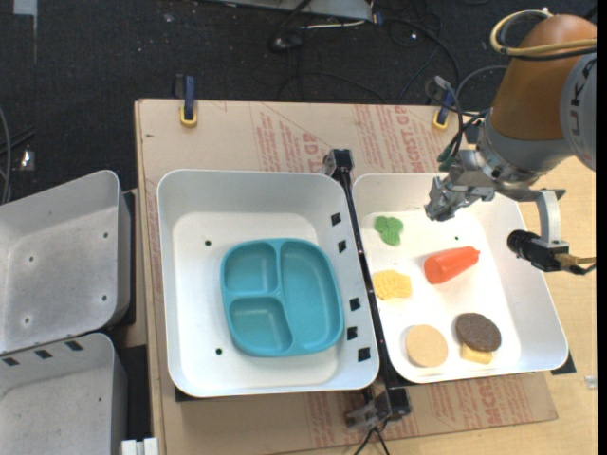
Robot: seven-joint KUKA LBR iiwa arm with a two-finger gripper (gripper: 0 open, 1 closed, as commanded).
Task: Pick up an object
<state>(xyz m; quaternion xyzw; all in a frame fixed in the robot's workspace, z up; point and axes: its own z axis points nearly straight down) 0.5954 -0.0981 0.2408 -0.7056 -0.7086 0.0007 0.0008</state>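
Note:
The right bin point(527, 282) holds several toy foods: a green leafy piece point(388, 227), an orange carrot point(450, 263), a yellow piece point(392, 285), a tan round cookie point(426, 345) and a dark brown round cookie point(477, 330) lying on a small yellow wedge point(476, 353). My gripper point(440, 206) hangs over the bin's far part, to the right of the green piece and above the carrot. Nothing shows between its fingers.
The left bin point(185, 254) holds a teal divided plate point(282, 296). A black divider point(356, 254) runs between the bins. Two spare white bins point(57, 254) lie off the bench at the left. Cables lie on the dark floor behind.

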